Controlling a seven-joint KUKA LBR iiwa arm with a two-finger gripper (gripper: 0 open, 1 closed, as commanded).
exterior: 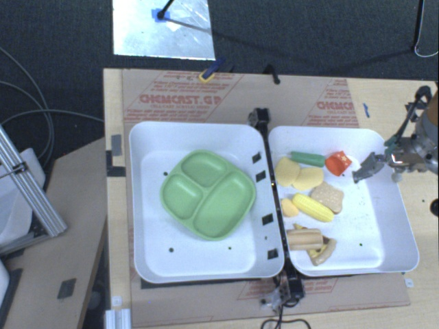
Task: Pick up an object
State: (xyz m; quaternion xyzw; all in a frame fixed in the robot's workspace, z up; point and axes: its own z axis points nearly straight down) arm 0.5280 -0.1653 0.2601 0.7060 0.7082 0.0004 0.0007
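Observation:
The right bin (394, 242) holds several toy foods: a green pod (306, 158), a red piece (338, 163), pale yellow slices (298, 175), a beige cracker (328, 197), a yellow corn cob (313, 208), a brown roll (304, 238) and a tan curved piece (324, 252). My gripper (379, 173) hangs over the right side of this bin, to the right of the red piece. Its fingers (363, 169) are spread open with nothing between them.
The left bin (147, 252) holds a green divided plate (208, 194). A black divider with clips (269, 184) runs between the bins. Cardboard (178, 98) lies under both bins. A cable (420, 19) hangs at the upper right.

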